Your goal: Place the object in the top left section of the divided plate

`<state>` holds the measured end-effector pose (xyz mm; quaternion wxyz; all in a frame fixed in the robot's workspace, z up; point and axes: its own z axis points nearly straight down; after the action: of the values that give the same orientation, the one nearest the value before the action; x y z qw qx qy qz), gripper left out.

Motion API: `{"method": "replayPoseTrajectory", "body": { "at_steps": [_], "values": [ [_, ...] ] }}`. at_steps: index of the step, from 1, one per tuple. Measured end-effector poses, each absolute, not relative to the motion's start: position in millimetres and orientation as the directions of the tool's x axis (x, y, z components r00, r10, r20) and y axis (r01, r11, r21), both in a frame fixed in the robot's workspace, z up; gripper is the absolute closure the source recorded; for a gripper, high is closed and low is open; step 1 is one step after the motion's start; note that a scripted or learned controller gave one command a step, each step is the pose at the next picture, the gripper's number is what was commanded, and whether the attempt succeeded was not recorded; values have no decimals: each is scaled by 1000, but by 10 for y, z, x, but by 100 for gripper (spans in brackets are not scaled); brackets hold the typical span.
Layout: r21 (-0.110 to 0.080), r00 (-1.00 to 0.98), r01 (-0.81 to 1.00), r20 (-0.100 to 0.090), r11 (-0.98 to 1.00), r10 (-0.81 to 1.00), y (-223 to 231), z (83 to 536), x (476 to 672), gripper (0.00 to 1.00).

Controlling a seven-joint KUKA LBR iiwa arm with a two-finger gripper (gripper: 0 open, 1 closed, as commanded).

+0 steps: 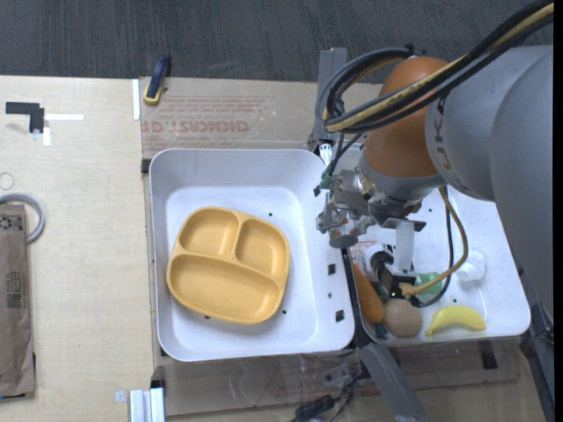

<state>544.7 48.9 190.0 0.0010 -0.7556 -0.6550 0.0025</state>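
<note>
The yellow divided plate (230,264) lies in the left white bin (167,323), with two small sections at its top and one long section below; all sections are bare. My gripper (345,225) hangs under the orange-banded wrist over the left edge of the right bin (506,262), just right of the wall between the bins. Below it lie an orange carrot (369,298), a brown round item (403,320), a yellow banana (456,321) and a small green item (427,283). A reddish-white packet (362,255) shows just under the gripper.
The bulky grey arm covers most of the right bin. A cardboard sheet (220,117) lies behind the left bin, with a blue-and-yellow tool (157,80) at its corner. A brown bag (13,297) rests on the wooden bench at the far left.
</note>
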Motion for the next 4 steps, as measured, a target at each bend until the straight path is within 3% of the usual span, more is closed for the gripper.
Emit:
{"method": "replayPoseTrajectory", "body": {
  "at_steps": [1, 2, 3, 4],
  "values": [
    [-4, 172, 985, -3, -172, 985, 1022, 1202, 5436, 100],
    [-3, 297, 955, -4, -297, 955, 1548, 1656, 5106, 100],
    [-2, 485, 874, -5, -485, 874, 2278, 1221, 5055, 100],
    [13, 440, 898, 25, -440, 898, 2335, 1112, 5026, 100]
  ]
}}
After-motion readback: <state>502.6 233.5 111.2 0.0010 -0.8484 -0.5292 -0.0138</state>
